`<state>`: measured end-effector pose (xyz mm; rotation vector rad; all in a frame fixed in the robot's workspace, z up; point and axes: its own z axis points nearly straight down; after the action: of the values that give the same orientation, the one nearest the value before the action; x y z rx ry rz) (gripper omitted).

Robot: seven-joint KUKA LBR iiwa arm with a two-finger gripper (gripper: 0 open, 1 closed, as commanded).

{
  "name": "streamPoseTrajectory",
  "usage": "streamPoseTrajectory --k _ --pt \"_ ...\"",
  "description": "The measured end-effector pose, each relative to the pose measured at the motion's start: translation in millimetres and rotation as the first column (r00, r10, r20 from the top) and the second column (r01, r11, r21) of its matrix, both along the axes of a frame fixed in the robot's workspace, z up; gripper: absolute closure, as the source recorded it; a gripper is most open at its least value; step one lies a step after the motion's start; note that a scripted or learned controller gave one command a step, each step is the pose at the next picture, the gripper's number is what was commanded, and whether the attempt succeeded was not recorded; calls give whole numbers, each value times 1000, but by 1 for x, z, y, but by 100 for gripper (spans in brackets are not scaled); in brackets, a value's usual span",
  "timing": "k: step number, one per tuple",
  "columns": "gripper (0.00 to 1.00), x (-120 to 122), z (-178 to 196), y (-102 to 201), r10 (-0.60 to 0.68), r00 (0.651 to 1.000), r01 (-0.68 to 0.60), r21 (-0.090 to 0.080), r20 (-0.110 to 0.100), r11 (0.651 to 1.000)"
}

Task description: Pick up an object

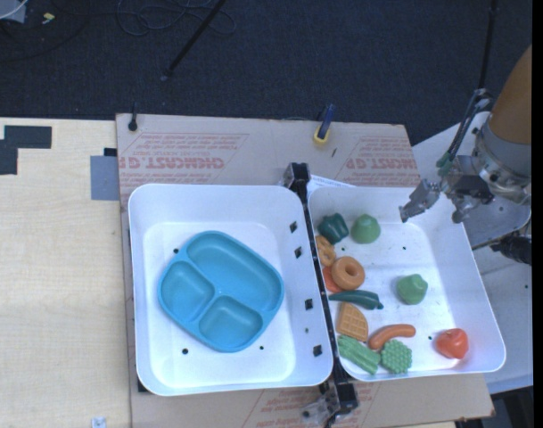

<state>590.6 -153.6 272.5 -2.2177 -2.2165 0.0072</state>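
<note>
Item: loose toy food, right bin (pixel 485 324). No single piece is named by the task, so you choose.

- Green round piece (pixel 366 229), far end of the bin, just beside a dark green pepper-like piece (pixel 333 227). Nearest to the gripper; stands free on its right side.
- Green chunk (pixel 412 289), mid-bin, well apart from its neighbours. Your cleanest candidate.
- Red piece (pixel 451 343), near corner, alone but close to the wall.
- Doughnut (pixel 348 273), dark green pod (pixel 357 299), waffle-like piece (pixel 352 322), sausage (pixel 391 333) and two green textured pieces (pixel 378 358), crowded along the divider. Avoid these; the fingers would likely strike neighbours.

Gripper (pixel 439 200): above the bin's far right rim, fingers spread, pinching nothing.

Left bin (pixel 155 346): holds a blue divided plate (pixel 220 289); not needed.

Handling: centre over the chosen piece before you descend, keep the fingers wide, and close across its narrower width. Rounded plastic probably slips, so judge the grip before lifting.
</note>
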Motion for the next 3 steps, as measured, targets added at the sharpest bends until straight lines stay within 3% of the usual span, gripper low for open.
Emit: streamPoseTrajectory --k 1,3 --pt "0 1 3 0 1 1000 -1 -1 7 1000" --pt "0 -16 -106 2 1 1000 -1 1 -2 1000"
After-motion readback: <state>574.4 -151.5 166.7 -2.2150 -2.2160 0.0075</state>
